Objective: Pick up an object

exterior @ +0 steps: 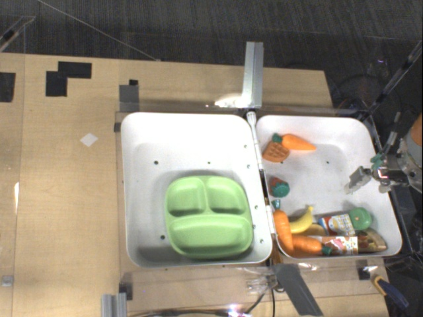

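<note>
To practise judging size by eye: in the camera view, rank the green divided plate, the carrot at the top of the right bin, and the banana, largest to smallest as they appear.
1. Green divided plate, by far the largest.
2. Carrot.
3. Banana, partly overlapped by neighbouring items, so its rank below the carrot is unsure.

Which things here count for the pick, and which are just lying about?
For the pick: gripper; carrot, banana, green-capped bottle, all in the right bin.

Lying about: green divided plate in the left bin; metal post.
</note>
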Robot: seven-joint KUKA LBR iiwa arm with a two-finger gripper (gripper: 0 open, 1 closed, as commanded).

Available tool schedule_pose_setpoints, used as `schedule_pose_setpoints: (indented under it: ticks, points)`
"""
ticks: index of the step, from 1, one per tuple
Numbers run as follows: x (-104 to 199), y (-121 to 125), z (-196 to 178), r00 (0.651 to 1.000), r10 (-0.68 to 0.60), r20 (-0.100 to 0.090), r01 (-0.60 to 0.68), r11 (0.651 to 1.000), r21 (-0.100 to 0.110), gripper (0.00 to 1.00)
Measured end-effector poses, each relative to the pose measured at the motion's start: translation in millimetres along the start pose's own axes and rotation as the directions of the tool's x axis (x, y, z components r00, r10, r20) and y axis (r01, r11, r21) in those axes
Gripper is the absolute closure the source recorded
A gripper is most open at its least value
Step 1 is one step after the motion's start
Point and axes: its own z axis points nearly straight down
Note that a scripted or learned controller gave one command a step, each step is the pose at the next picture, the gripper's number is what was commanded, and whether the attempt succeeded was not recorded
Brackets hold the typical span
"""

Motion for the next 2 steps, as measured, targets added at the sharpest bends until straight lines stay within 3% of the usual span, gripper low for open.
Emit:
schedule_pose_setpoints:
  ticks: [1, 2]
  points:
    - [-11, -17, -61, 0.998, -0.068, 0.002, 0.068, 0.998, -0.004, 0.0]
    - [-9, 15, 32, 0.959, -0.282, 0.001, 0.282, 0.959, -0.001, 0.0]
